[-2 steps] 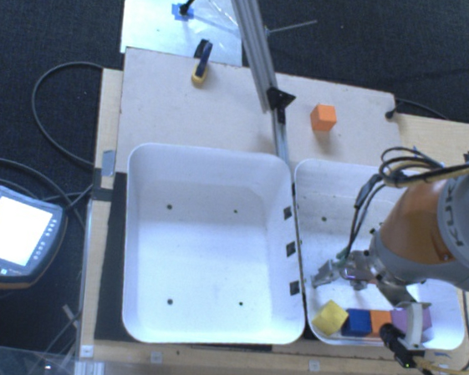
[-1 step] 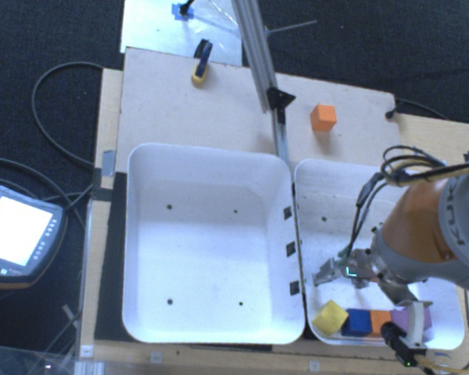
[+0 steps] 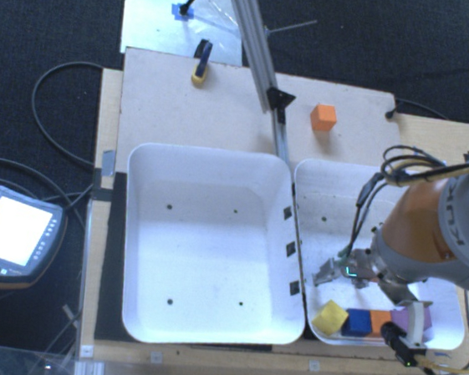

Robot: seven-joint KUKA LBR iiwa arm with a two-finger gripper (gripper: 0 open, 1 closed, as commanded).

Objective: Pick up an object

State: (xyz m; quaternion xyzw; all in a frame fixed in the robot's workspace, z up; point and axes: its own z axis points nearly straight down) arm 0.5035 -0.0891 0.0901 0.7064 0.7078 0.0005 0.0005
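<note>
The jaws (image 3: 336, 271) hang low over the right bin (image 3: 322, 192), just above its floor in the near half, and whether they stand apart or together cannot be told from this slant. Nothing shows between them. Just near of them, along the bin's near wall, lie the blocks: a yellow block (image 3: 330, 317) closest, a blue block (image 3: 359, 322) touching it on the right, then an orange block (image 3: 380, 320) and a purple block (image 3: 419, 317) partly hidden by the wrist. The grey arm with its orange band (image 3: 419, 225) reaches in from the right. The left bin (image 3: 135, 213) sits beside the right one. On the desk (image 3: 228, 98) far of the bins rests an orange cube (image 3: 324, 117), well apart from the jaws.
</note>
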